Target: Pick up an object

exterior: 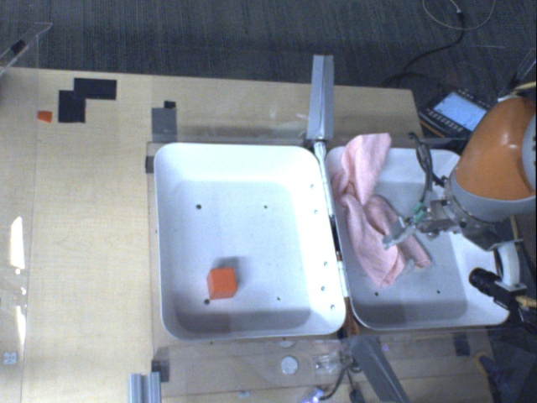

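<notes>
In the left bin, an orange block sits toward its near edge, untouched. In the right bin, my pincer presses into the pink cloth; whether it's clenched, I cannot tell. I judge this the grasp step; next, lift slowly.

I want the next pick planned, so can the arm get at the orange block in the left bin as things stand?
Probably yes. The block lies alone on the left bin's open floor, nothing over it. The end effector sits at the pink cloth in the right bin, so it must cross the rims between.
</notes>
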You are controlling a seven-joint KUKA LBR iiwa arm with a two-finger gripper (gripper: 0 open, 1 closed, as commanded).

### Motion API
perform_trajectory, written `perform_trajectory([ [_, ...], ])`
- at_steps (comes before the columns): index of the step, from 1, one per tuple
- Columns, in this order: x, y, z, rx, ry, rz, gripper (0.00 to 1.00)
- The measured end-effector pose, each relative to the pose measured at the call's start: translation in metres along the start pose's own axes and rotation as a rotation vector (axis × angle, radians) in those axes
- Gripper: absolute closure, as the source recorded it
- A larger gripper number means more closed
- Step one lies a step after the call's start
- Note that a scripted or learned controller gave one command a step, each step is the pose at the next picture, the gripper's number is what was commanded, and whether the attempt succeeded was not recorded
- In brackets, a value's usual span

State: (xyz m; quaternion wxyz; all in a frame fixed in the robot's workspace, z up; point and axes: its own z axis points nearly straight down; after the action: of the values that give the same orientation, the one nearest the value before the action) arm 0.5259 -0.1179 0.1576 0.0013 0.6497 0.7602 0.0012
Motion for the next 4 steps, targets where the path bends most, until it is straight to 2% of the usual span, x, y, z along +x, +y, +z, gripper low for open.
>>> perform_trajectory([
  [1, -0.029, -0.015, -0.09, -0.006, -0.003, -0.048, 0.0],
  [2, -0.008, 0.005, 0.05, -0.001, 0.0, -0.289, 0.0],
  [3, -0.024, 0.106, 0.069, -0.007, -0.003, -0.415, 0.0],
  [4, -0.024, 0.109, 0.055, -0.018, -0.008, -0.416, 1.0],
])
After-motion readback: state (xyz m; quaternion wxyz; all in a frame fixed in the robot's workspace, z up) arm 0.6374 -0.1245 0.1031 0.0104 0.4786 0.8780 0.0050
